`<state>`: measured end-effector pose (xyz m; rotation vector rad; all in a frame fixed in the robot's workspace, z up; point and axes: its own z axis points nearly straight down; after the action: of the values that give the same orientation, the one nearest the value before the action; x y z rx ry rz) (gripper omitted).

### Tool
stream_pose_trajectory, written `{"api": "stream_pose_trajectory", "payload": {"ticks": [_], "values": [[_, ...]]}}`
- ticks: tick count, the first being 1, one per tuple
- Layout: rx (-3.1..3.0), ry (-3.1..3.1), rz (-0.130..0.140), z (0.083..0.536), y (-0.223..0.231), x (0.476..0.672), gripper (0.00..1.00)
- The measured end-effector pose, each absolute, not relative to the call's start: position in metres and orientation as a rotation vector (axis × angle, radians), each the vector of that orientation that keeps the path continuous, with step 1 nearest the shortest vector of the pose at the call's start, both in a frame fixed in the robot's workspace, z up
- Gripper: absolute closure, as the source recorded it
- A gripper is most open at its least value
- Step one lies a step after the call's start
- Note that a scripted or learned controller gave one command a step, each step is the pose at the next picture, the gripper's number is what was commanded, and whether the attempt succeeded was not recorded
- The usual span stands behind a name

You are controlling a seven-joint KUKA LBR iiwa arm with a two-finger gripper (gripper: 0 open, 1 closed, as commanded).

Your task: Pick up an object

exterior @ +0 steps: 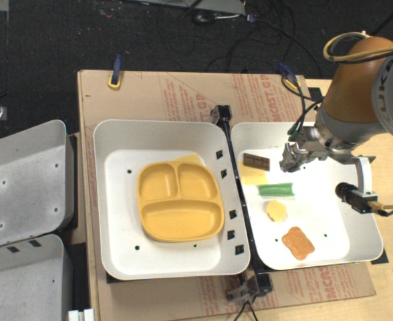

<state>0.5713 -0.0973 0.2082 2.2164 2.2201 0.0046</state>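
Observation:
In the right bin point(357, 243) lie a brown block point(255, 160), a pale yellow flat piece point(252, 176), a green stick point(276, 190), a small yellow round piece point(276, 211) and an orange bread-shaped piece point(297, 242). My gripper point(291, 159) hangs over the back of that bin, just right of the brown block and above the green stick. Nothing shows between its fingers. The wrist hides how far apart they stand.
The left bin point(116, 246) holds a yellow divided tray point(180, 201). A black divider with clips runs between the bins. Grey metal lids lie off the bench to the left. Cables hang by the arm at the right.

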Motion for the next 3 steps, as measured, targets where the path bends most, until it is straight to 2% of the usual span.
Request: {"api": "stream_pose_trajectory", "payload": {"ticks": [1,2,3], "values": [[2.216,2.221,0.004,0.248,-0.097,0.573,1.00],[2.214,2.231,0.001,0.235,-0.040,0.578,1.00],[2.213,2.230,0.003,0.228,0.017,0.594,1.00]]}}
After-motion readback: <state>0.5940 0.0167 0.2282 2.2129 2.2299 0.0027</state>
